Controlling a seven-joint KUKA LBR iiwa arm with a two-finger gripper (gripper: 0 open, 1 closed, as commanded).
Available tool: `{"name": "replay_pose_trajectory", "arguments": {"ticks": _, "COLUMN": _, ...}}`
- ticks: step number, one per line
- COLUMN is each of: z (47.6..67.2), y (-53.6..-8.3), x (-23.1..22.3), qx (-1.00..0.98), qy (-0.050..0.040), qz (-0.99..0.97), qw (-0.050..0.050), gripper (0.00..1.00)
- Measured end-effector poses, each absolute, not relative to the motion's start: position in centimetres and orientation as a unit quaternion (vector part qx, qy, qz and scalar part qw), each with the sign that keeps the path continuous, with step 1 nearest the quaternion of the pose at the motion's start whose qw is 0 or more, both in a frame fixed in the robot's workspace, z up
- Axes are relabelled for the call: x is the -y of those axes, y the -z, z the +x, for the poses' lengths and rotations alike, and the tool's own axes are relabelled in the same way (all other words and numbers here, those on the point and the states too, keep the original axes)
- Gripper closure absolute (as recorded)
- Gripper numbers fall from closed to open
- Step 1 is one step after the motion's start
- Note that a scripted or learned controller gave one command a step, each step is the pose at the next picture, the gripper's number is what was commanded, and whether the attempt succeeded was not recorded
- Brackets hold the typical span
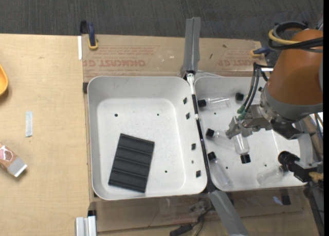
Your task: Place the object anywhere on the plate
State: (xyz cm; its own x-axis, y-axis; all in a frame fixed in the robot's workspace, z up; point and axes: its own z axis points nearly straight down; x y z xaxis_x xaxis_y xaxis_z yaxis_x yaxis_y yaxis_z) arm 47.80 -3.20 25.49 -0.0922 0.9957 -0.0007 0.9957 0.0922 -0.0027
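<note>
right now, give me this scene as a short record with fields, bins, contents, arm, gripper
left bin: holds a dark ribbed rectangular plate, lying flat and tilted, toward the near side
right bin: holds several small clear tubes with black caps, scattered; one capped tube lies just under the gripper
arm: reaches in from the right, over the right bin
gripper: low over the right bin; whether it grips anything cannot be told
task status: no tube on the plate yet
</note>
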Motion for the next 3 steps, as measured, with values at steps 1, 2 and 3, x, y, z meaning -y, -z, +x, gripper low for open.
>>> {"name": "replay_pose_trajectory", "arguments": {"ticks": 1, "z": 47.7, "y": -24.4, "x": -3.7, "qx": 0.689, "qy": -0.0024, "qz": -0.725, "qw": 0.001, "gripper": 1.0}}
{"name": "replay_pose_trajectory", "arguments": {"ticks": 2, "z": 50.4, "y": -22.8, "x": -10.9, "qx": 0.687, "qy": -0.0024, "qz": -0.727, "qw": 0.0, "gripper": 1.0}}
{"name": "replay_pose_trajectory", "arguments": {"ticks": 3, "z": 47.7, "y": -21.3, "x": -21.7, "qx": 0.686, "qy": -0.003, "qz": -0.727, "qw": 0.0, "gripper": 1.0}}
